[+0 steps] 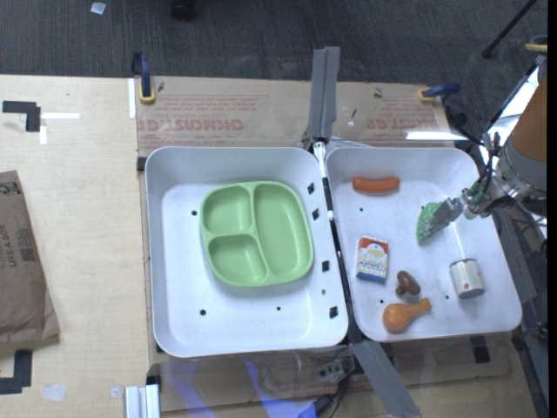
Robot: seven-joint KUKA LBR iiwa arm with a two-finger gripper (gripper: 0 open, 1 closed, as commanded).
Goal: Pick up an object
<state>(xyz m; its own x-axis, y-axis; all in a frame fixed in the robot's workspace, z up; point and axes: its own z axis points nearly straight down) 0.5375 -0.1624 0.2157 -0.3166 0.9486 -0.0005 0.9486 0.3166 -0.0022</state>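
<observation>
Pincer (pixel 449 209) low in right bin (pixel 496 320), fingertips at green leafy item (pixel 428 222), which lies just left of the tips and well right of the box (pixel 372 259), long axis slanting up-right; jaw opening and grip: cannot tell.

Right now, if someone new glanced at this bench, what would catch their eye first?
Probably the pale green divided plate lying alone in the left bin. Next, the right bin with its scatter of small things: a sausage at the back and a small box in the middle. The gripper reaches in by a green object.
</observation>
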